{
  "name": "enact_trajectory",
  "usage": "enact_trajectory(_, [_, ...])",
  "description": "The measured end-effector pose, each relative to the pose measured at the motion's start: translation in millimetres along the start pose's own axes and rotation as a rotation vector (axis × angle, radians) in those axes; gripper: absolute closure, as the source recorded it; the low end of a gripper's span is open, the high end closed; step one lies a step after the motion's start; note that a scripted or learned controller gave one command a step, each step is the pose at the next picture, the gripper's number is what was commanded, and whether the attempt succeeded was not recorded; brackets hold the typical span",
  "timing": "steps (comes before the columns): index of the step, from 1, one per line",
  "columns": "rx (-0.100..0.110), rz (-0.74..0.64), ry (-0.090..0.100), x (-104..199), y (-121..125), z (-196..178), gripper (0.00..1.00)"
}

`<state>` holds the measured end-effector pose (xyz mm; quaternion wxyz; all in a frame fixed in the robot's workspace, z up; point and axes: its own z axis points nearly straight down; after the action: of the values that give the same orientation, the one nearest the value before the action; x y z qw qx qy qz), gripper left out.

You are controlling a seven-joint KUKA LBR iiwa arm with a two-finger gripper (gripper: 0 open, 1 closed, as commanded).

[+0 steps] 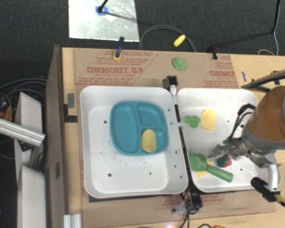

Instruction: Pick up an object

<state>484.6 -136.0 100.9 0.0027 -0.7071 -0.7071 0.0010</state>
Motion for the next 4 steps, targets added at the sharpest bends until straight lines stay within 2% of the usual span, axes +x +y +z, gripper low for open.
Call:
enact_trajectory(1, [-0.009,-0.002,-0.002,0,3,-15,1.0])
enact_trajectory(2, [-0.016,-0.007,-0.004,18,6,-106,1.0])
enact_trajectory(3, [-0.008,-0.003,-0.003,17,5,-101,0.0])
enact_trajectory(4, [0.001,-0.002,0.0,31,0,-22,0.0])
